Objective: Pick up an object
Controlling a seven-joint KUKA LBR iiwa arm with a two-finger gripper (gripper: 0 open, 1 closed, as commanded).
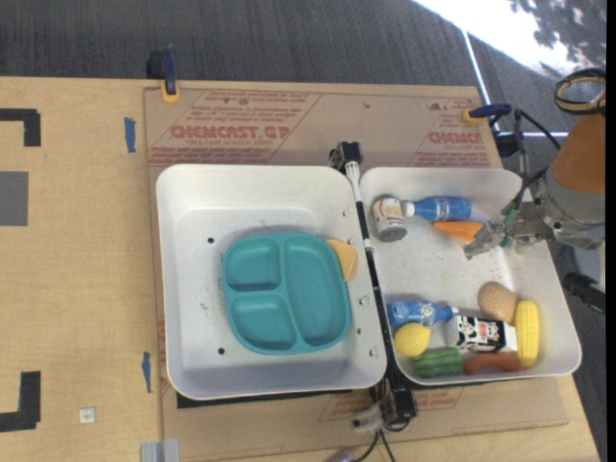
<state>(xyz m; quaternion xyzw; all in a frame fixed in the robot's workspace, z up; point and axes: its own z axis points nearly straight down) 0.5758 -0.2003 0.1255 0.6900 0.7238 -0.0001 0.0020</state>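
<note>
Arm: grey with an orange band (585, 157), reaching in from the right over the right bin (568, 335).
Gripper (489, 240): low over the far right part of the right bin, pointing left; whether it is spread or pressed together cannot be told, and nothing is seen between its tips.
Far group, right bin: a can (389, 217) on its side, a blue bottle (438, 208) right of it, a carrot (458, 228) just near of the bottle and just left of the gripper.
Near group, right bin: a second blue bottle (420, 311), a lemon (412, 340), a green vegetable (438, 362), a black-and-white carton (479, 333), a potato (498, 301), corn (526, 333), a red piece (493, 362).
Left bin (183, 258): a teal divided plate (285, 292), with a yellow piece (345, 256) touching its far right edge.
</note>
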